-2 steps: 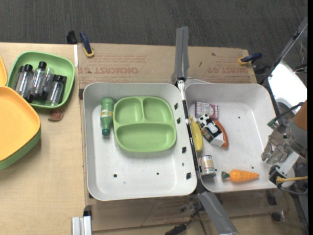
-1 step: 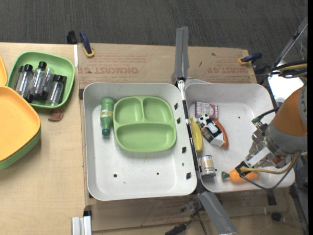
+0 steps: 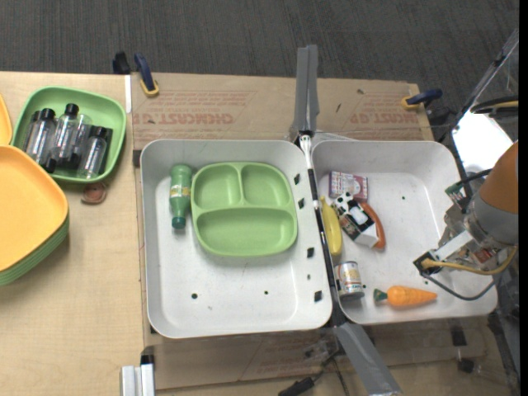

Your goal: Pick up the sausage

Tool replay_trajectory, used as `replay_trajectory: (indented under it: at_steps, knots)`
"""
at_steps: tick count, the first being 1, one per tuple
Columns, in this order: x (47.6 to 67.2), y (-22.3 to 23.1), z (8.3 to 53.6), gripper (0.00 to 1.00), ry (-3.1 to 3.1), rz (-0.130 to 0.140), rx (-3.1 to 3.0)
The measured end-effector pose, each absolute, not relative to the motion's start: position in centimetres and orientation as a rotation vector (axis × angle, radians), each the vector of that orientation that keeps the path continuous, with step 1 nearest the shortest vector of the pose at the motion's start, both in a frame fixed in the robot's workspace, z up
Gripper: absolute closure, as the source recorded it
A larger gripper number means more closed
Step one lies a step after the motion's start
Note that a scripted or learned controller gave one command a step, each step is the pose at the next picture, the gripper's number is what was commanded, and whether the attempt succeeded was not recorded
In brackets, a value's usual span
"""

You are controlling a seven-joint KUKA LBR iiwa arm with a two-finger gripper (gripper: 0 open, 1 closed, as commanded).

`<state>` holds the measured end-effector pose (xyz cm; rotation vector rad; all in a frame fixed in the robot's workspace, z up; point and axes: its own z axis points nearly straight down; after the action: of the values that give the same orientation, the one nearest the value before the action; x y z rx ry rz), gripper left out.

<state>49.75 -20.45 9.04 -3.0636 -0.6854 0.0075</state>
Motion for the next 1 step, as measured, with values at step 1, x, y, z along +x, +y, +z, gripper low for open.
replay_trajectory:
  at_steps: [1]
  knots:
    - [47.9,-21.85,9.06,1.0,-0.976,0.006,-2.982]
